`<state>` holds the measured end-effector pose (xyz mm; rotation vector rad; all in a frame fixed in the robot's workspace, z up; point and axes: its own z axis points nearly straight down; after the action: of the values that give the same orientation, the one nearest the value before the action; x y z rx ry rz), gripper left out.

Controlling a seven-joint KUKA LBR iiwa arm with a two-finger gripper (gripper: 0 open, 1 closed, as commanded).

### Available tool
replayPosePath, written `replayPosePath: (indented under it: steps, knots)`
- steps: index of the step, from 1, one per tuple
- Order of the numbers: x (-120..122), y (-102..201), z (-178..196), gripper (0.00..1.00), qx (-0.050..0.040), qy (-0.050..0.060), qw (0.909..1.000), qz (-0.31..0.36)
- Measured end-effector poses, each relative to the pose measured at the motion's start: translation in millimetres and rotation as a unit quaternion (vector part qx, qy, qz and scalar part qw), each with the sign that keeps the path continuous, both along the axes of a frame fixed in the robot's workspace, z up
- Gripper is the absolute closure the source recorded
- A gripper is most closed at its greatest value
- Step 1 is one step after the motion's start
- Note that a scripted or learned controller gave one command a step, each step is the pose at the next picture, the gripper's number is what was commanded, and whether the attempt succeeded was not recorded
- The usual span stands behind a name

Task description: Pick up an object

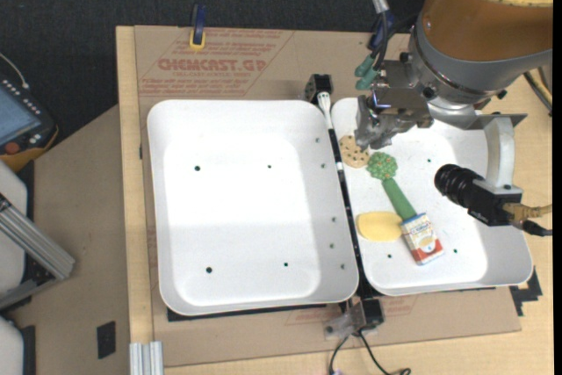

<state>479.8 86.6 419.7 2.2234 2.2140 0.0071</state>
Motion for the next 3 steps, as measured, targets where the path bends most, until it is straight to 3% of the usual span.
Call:
replayPosePath:
  steps: [1,2,3]
  knots:
    - [-0.9,-77.7,-42.7,1.00,-0.0013,0.006,1.0000,-0.003]
    - [-0.7,-30.8,-75.9,1.00,0.0001,0.005,1.0000,0.004]
    - [0.3,0.5,18.3,1.00,0.0011,-0.003,1.0000,0.004]
